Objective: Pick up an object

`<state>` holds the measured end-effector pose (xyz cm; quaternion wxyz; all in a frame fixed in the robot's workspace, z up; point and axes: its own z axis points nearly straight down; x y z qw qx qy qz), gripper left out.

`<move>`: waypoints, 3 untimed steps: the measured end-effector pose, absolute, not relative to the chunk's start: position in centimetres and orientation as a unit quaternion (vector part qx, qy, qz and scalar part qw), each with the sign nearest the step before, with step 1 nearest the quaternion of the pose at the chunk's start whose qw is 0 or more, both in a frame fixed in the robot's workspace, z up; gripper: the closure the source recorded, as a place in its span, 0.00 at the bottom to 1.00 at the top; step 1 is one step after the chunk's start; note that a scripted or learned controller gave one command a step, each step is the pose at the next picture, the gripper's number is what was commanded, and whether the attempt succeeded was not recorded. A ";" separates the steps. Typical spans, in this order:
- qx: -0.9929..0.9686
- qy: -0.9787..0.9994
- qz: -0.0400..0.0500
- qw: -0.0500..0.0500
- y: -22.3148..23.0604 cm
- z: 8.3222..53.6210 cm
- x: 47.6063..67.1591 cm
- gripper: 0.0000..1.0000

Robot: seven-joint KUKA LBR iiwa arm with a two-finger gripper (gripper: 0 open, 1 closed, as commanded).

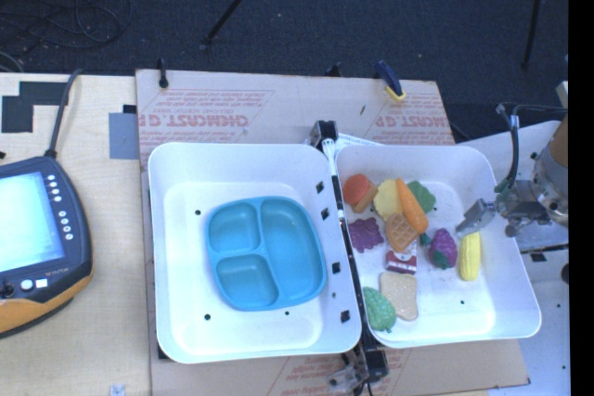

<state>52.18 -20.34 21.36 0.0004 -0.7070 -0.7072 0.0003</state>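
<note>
Blue plate (pixel 264 253) in white bin (pixel 176 190); yellow corn (pixel 470 256); purple grapes (pixel 444 247); orange carrot (pixel 411 205).

The two shallow white plastic bins (pixel 176 199) look smooth with a faint sheen. The sky-blue three-compartment plastic plate (pixel 264 253) is glossy. Brown printed cardboard (pixel 278 111) beneath is matt, and the pale wooden surface (pixel 102 329) shows light grain. The yellow plastic corn cob (pixel 470 256) looks smooth.
</note>
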 end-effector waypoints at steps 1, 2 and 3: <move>-0.707 -0.707 -0.002 -0.004 -17.2 10.3 53.5 0.00; -0.708 -0.706 -0.001 -0.001 -17.1 11.0 53.4 1.00; -0.704 -0.710 -0.002 0.001 -8.3 17.6 51.0 1.00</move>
